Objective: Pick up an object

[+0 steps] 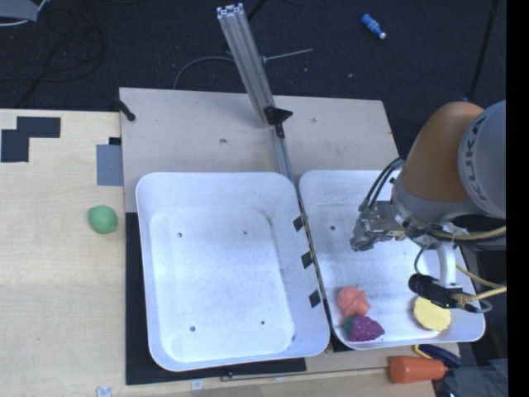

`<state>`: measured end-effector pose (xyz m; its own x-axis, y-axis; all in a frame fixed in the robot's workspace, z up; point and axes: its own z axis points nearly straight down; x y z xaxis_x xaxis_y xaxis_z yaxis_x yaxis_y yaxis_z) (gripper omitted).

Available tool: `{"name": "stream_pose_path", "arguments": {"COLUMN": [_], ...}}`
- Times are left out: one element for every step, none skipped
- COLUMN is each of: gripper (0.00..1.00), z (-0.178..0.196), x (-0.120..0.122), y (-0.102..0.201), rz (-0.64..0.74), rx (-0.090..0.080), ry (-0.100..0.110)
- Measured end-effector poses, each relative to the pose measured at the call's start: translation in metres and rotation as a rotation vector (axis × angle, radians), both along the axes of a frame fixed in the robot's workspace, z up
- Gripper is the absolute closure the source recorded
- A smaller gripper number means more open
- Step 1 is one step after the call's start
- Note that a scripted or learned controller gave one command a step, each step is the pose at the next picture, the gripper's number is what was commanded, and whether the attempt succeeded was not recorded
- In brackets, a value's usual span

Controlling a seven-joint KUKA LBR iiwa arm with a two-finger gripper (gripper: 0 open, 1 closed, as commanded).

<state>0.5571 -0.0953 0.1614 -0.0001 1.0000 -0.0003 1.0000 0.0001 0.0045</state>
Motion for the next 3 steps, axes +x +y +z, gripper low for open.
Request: {"name": "stream_pose_path", "arguments": {"gripper": [1.0, 1.0, 1.0], "z": [0.042, 0.088, 0.075], "x": [0.004, 0.008, 0.0], "y": [0.002, -0.006, 0.043], "rz": [-0.001, -0.002, 0.003], "rx": [0.0, 0.0, 0.001], "ry": [0.001, 0.001, 0.006]}}
